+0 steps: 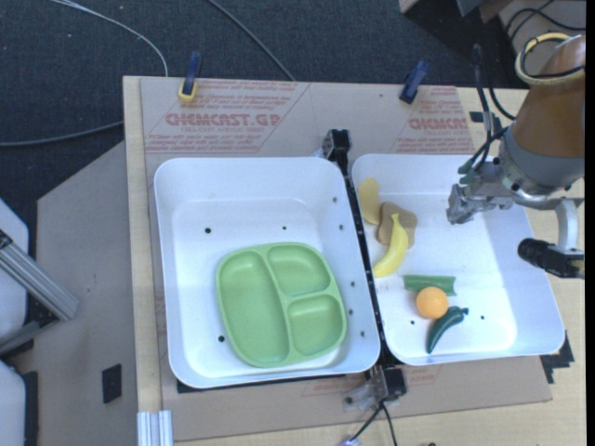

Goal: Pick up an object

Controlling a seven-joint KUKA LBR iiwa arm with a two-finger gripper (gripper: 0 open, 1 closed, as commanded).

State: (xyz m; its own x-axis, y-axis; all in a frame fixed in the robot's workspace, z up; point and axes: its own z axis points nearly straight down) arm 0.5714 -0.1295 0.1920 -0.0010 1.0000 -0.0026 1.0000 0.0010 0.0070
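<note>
One banana (396, 247) lies lengthwise up-down in the right bin (507, 291); gripper (462, 210) hovers nearby, its grip state unclear.

pale green tray (279, 303), yellow banana (395, 246), orange ball (430, 302), white bins (186, 203).

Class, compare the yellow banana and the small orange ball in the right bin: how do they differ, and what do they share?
The yellow banana is long and curved; the small orange ball is round and compact. The banana is yellow, the ball orange. The banana lies near the bin's left wall, the ball nearer the front, by a dark green pepper. Both rest in the right white bin, apart from the gripper.
</note>
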